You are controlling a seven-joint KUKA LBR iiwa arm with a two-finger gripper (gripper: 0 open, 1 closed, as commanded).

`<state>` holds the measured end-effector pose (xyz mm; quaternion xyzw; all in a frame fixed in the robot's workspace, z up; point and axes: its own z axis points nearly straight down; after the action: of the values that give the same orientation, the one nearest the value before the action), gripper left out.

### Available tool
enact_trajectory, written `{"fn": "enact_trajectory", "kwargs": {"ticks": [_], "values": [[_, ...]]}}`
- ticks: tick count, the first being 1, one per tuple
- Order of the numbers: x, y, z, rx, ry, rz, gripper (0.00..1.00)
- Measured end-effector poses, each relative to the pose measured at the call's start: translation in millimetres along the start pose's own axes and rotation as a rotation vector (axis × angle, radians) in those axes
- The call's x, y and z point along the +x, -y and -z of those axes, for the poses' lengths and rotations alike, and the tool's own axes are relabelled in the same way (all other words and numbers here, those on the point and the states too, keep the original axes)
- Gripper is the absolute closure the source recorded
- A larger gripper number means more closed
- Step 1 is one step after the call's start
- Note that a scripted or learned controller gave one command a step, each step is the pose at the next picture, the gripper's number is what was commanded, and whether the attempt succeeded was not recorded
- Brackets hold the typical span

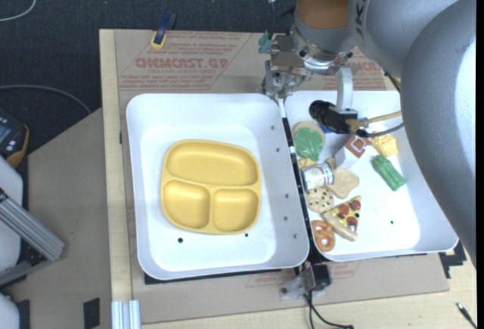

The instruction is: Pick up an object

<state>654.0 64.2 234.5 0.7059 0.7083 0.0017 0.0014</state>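
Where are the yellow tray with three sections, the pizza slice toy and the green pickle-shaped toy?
Yellow plastic three-section tray (211,186): camera view, central divider ridge.
Toy pizza slice with red toppings (346,217): camera view, middle of the slice.
Green pickle-shaped toy (389,172): camera view, middle of its body.

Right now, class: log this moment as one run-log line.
gripper: above bins' divider, holding nothing seen | yellow tray: left bin | toy food: right bin
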Motion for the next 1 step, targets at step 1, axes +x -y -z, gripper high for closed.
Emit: {"fn": "enact_trajectory", "kwargs": {"ticks": [1], "values": [[-0.3,-2.6,-17.4,0.007,0.001,-0.002,1.00]]}}
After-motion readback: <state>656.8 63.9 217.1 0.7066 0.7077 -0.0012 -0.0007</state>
